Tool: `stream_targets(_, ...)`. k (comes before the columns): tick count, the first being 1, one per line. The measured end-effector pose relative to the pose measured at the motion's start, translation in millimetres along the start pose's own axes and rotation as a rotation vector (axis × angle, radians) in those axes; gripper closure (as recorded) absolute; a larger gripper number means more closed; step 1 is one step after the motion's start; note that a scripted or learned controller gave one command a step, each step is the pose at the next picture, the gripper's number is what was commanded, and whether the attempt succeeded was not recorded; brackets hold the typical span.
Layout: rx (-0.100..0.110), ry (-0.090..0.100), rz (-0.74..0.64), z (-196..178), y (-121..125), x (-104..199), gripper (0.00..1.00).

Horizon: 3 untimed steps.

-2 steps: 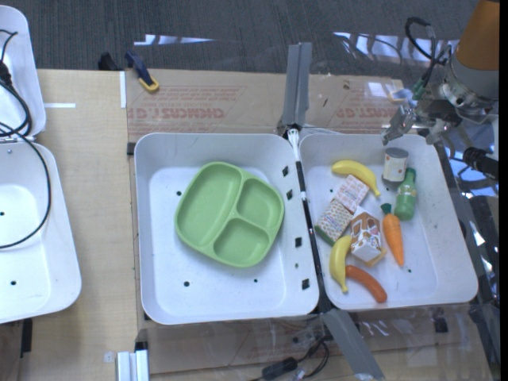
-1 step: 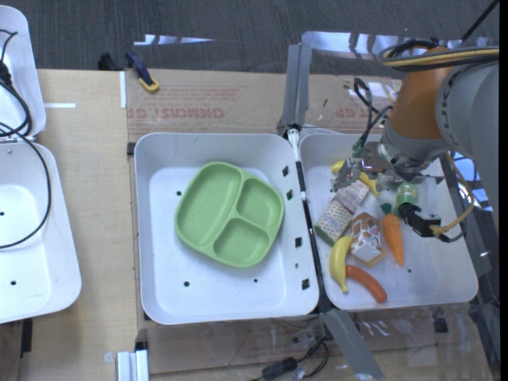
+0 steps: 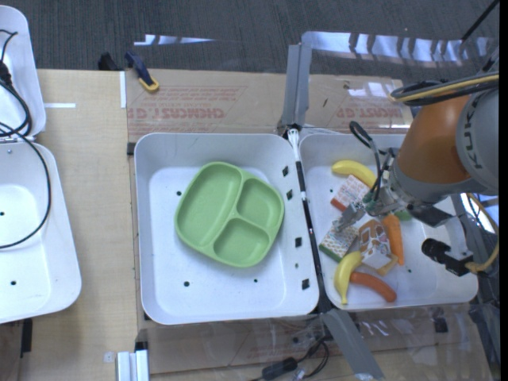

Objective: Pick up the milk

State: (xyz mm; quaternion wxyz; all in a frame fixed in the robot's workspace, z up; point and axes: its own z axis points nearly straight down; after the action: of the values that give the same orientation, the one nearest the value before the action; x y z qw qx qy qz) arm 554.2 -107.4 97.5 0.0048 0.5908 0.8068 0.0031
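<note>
Camera view: fingers [image 3: 354, 215] hover just left of milk [image 3: 375, 242].

Lying toward the near side of the right-hand shallow white bin [image 3: 444, 292]: a small white cardboard milk carton with orange-brown print [image 3: 375, 244], apparently tipped over on the bin floor rather than standing upright. Sitting wedged in a cluster of toy food, touching or just beside the curved yellow plastic banana [image 3: 347, 270] on its left, with the slim orange plastic carrot [image 3: 394, 236] just beside its right edge. Resting free on the floor, its printing too small to read.
</note>
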Motion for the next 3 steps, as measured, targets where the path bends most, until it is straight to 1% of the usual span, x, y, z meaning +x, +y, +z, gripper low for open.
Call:
stream_targets(1,0.001,0.000,0.063,0.2,-55.2,15.8,0.00)
stream_targets(2,0.000,-0.001,0.064,0.0,-86.3,-31.4,0.00)
stream_targets(3,-0.006,-0.006,0.065,-9.7,-83.9,-32.2,1.00)
